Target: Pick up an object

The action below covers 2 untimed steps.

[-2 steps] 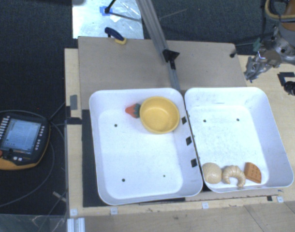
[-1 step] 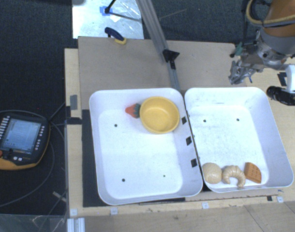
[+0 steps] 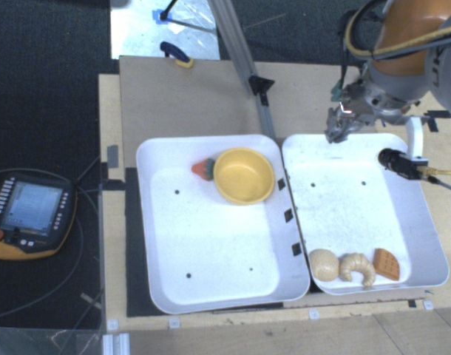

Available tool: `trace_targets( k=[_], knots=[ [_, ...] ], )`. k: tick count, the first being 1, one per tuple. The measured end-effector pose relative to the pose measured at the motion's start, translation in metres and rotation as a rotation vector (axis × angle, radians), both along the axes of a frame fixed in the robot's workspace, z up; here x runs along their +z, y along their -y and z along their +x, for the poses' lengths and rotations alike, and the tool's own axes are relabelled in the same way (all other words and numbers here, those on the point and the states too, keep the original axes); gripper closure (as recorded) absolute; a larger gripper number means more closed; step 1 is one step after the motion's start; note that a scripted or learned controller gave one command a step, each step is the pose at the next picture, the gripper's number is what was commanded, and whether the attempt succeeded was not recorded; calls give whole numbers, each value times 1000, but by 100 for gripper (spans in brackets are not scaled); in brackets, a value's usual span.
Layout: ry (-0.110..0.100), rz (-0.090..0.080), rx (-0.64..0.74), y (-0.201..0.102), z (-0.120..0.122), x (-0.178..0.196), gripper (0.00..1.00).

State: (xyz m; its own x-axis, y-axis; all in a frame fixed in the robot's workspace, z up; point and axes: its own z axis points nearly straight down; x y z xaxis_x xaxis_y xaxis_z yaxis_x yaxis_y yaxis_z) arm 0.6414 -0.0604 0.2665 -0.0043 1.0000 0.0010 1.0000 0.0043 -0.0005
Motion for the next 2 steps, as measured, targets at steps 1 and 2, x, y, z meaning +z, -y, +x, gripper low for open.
trace_targets(
  k=[1,2],
  knots=[
    [0,0,0,-53,-26,-16,100],
    [0,0,-1,-91,-57,-27,100]
  ],
)
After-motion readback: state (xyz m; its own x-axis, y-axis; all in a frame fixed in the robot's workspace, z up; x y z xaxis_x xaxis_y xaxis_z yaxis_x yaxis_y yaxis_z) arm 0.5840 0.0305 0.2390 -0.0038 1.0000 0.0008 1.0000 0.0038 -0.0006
